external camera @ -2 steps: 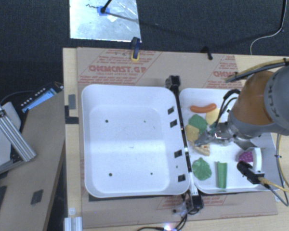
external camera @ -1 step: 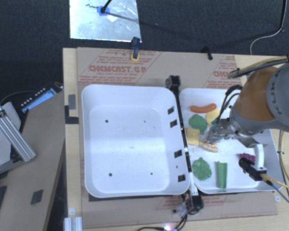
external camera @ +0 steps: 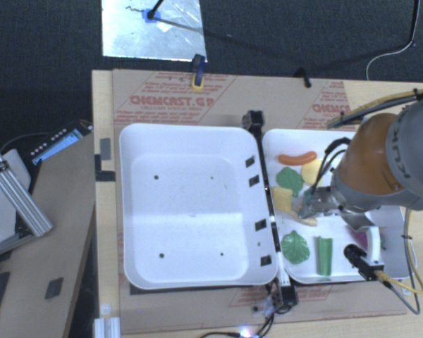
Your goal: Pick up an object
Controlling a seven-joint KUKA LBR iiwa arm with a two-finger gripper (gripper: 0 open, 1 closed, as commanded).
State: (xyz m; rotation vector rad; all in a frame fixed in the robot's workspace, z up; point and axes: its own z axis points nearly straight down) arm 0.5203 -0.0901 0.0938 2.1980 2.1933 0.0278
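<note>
gripper (external camera: 311, 206) down in right bin (external camera: 296, 138) among the toys, near a yellow piece (external camera: 283, 201). can't tell its state. nothing visibly lifted; the pick looks not yet done.

You are looking at 2 bins lying side by side. The left bin (external camera: 190, 203) is sitting beside the right bin (external camera: 324, 273), which is holding the objects (external camera: 296, 247).

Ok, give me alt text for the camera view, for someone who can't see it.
A grey robot arm reaches from the right into the right white bin, its pincer low among small toy foods: an orange sausage, green leafy pieces, a green stick and yellow pieces. The left white bin sits alongside.
</note>
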